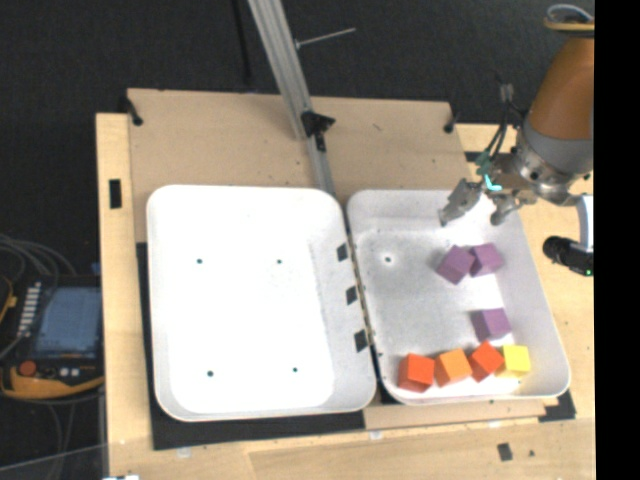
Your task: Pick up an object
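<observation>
Bench w/ two white bins, right bin (545, 298) w/ purple, orange, yellow cubes, gripper (478, 209) above purple pair (468, 262), fingers apart, nothing held

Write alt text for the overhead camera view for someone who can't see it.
A robot gripper hangs open over the far end of the right bin, just beyond two purple blocks. A third purple block and a row of orange, red and yellow blocks lie nearer; the left bin sits alongside.

My arm: enters from the right, orange band up, wrist angled down-left. My pincer (478, 204): fingers spread, nothing between them.
</observation>
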You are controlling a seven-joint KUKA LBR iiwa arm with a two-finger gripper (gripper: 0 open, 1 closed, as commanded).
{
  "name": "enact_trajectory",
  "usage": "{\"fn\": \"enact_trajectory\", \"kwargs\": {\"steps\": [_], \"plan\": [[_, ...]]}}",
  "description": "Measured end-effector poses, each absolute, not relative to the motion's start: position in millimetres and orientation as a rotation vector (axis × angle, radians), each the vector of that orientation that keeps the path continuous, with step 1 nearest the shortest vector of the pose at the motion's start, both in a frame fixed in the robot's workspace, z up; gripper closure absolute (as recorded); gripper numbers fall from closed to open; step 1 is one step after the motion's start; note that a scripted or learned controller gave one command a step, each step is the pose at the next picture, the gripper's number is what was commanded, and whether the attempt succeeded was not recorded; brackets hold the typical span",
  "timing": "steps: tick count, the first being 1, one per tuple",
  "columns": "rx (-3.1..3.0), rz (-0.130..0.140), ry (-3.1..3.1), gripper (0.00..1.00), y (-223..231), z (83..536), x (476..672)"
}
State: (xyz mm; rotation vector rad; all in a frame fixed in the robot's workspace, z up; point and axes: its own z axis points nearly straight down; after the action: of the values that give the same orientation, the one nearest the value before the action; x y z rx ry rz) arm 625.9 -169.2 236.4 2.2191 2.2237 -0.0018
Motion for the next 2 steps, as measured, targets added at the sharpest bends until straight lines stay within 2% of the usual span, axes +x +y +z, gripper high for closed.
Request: {"fn": "enact_trajectory", "kwargs": {"steps": [1, 2], "plan": [[2.216, -0.002, 2.224, 0.00, -169.3, 237.2, 626.3], [2.216, -0.005, 2.230, 0.00, -166.7, 182.4, 635.2]]}}
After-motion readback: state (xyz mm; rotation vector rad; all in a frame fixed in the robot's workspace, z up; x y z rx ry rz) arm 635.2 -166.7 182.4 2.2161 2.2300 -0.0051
